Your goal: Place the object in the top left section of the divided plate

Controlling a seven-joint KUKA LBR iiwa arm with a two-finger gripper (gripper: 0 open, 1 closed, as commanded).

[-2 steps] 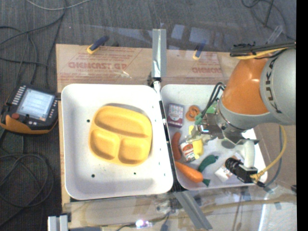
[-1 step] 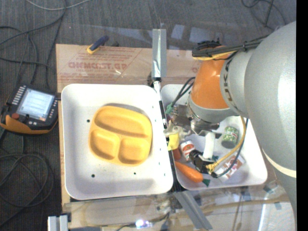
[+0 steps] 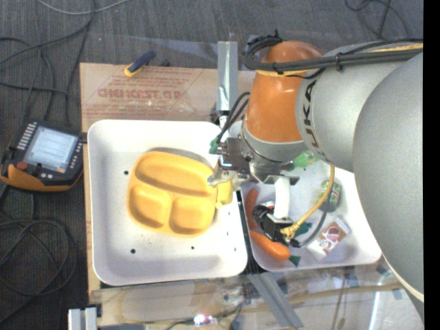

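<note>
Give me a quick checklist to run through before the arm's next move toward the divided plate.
1. Divided plate lies flat in the left bin: ok.
2. Plate's sections are free of other items: ok.
3. Gripper is over the plate's right edge, near the yellow object: ok.
4. Yellow object is actually held between the fingers: cannot tell.
5. Gripper is above the top left section: not ok, it sits at the right rim.
6. Carrot and snack packet in the right bin are out of the path: ok.
</note>
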